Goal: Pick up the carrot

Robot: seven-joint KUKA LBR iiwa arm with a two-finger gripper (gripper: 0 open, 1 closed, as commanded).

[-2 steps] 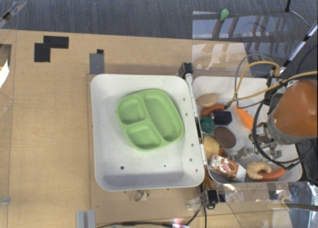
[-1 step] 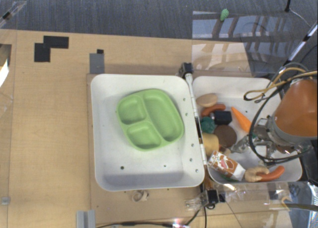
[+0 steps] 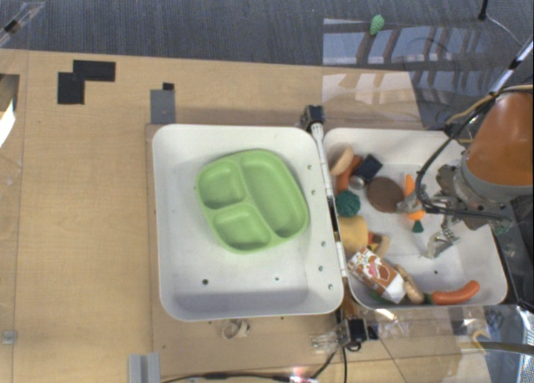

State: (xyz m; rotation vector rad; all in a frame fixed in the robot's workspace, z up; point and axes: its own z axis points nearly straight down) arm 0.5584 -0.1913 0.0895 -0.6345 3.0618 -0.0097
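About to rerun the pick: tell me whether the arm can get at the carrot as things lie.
Probably yes. The carrot lies on bare floor in the right bin, just left of the tool, with nothing on top of it. The brown disc sits close on its left, so that side is tight.

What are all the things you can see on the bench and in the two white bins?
bins: two, white, side by side on the bench
plate: one, green, three sections, in the left bin
carrot: one, orange with a green tip, right bin, beside the gripper
sausage: one, red-orange, near front edge of the right bin
packet: one, red and white, front left of the right bin
brown disc: one, middle of the right bin
other toy food: several small pieces, mixed colours, left side of the right bin
arm: one, grey with an orange band, over the right bin
gripper: one, low over the right bin
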